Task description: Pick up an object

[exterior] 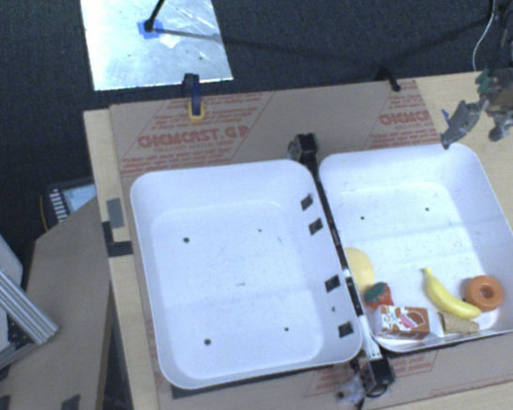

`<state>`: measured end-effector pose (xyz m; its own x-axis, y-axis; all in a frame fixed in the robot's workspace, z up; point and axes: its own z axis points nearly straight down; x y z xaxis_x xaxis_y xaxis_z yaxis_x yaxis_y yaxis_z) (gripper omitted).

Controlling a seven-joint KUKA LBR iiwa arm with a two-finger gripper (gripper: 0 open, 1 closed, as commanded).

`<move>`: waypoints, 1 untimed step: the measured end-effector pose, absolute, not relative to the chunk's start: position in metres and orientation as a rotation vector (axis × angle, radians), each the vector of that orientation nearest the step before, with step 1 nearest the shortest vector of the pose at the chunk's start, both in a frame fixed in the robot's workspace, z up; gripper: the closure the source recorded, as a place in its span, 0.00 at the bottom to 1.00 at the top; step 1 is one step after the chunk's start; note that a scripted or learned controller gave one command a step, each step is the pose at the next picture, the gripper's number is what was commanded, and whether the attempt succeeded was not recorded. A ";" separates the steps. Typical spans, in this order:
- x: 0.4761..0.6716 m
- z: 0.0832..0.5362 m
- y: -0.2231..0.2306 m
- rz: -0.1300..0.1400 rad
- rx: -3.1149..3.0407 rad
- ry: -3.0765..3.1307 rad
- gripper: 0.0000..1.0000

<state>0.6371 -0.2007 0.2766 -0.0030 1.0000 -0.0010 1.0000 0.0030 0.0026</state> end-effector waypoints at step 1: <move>0.670 0.134 -0.127 0.001 2.212 2.236 0.00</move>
